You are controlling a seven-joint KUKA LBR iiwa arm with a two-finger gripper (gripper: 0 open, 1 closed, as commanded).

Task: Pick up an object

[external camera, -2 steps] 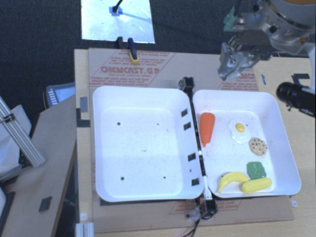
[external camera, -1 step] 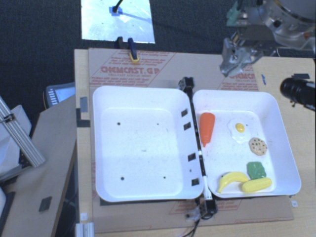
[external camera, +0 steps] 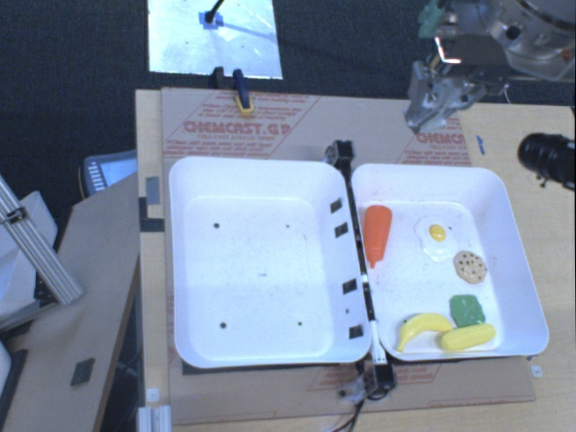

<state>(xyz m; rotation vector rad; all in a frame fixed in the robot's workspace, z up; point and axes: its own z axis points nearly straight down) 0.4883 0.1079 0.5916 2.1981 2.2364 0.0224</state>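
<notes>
A wooden bench (external camera: 108, 241) is seen from above at a slant, topped by a flat brown cardboard sheet (external camera: 270, 124) printed with red lettering. Two shallow white plastic bins with rounded corners are set side by side on the sheet, touching along a middle seam fitted with small dark clips. The left bin (external camera: 261, 183) has a smooth, matte floor marked by a few tiny dark dots. The right bin (external camera: 504, 241) holds six small toy foods.

A grey metal arm (external camera: 531, 16) is seen entering from the upper right. Its gripper (external camera: 430, 111) is hung above the cardboard just beyond the far rim of the right bin, well apart from every toy. Whether it is released or clenched cannot be told from this angle, and nothing is seen held in it.

Among the toys, an orange carrot (external camera: 376, 234), tapered and smooth, is laid near the bin's left wall. A glossy yellow banana (external camera: 421, 328) is curved along the near edge, with a yellow oblong piece (external camera: 467, 336) just beside it. A green leafy piece (external camera: 466, 309) is set touching that oblong. A fried egg (external camera: 436, 236), white with a yellow yolk, is laid flat towards the middle, and a round speckled cookie (external camera: 469, 265) is placed near it.
</notes>
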